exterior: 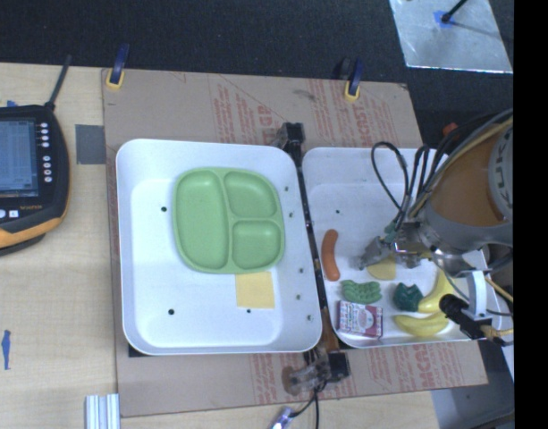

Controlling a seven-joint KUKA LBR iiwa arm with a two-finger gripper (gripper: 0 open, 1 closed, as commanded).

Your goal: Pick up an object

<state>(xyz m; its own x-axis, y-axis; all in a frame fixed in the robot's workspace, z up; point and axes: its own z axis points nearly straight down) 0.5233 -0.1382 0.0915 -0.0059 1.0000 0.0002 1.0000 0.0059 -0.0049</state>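
We see the gripper (386, 256) low in the right bin (345, 181), right over a pale yellow piece (382, 269); we cannot tell its state. Just below lie a bumpy green item (360, 290), a smooth curved banana (424, 323), a sausage (330, 253) and a flat packet (358, 319). The left bin (139, 239) holds a green divided plate (228, 219) and a flat yellow square (255, 290).

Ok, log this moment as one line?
stage: reaching | gripper: low in right bin, over yellow piece | held: nothing seen | left bin: green plate, cheese slice
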